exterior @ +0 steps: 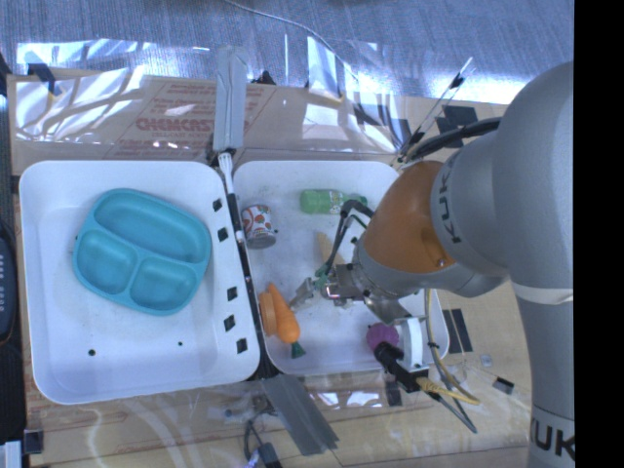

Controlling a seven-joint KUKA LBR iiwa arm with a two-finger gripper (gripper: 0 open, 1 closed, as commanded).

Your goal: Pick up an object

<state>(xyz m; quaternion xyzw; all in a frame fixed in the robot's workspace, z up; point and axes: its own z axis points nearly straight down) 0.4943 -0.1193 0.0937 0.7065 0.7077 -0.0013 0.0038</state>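
carrot [279,316] lower left of fingers [304,292], apart

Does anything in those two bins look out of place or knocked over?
Nothing looks spilled or broken. The small cup in the right bin lies tipped on its side, and the blue divided plate sits askew in the left bin.

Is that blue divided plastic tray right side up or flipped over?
Right side up: the blue divided plastic tray shows its three hollow compartments facing upward.

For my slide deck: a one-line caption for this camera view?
KUKA arm's end effector poised beside a toy carrot in the right bin; blue tray in the left.
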